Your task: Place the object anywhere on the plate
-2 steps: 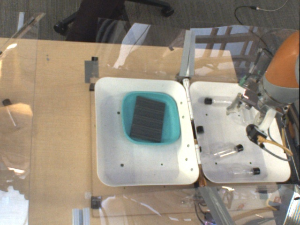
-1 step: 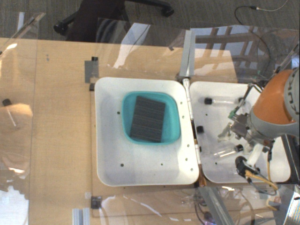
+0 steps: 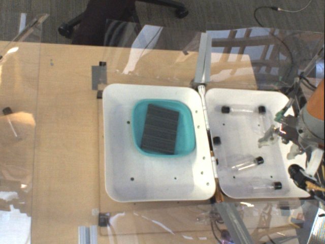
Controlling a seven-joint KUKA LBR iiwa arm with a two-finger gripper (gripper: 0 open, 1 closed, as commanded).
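Observation:
A teal plate (image 3: pixel 189 136) sits in the left white bin (image 3: pixel 117 177). A dark grey ribbed rectangular block (image 3: pixel 160 129) lies flat on the plate, roughly at its middle. My gripper (image 3: pixel 270 134) hangs over the right part of the right bin (image 3: pixel 223 187), far from the plate and the block. Nothing shows in the gripper's grasp.
Several clear tubes with black caps lie in the right bin: one at the back (image 3: pixel 242 109), one near the middle (image 3: pixel 247 163), one at the front (image 3: pixel 266 186). A small black cap (image 3: pixel 215 140) rests by the bin's left wall. A metal divider (image 3: pixel 202 65) runs behind the bins.

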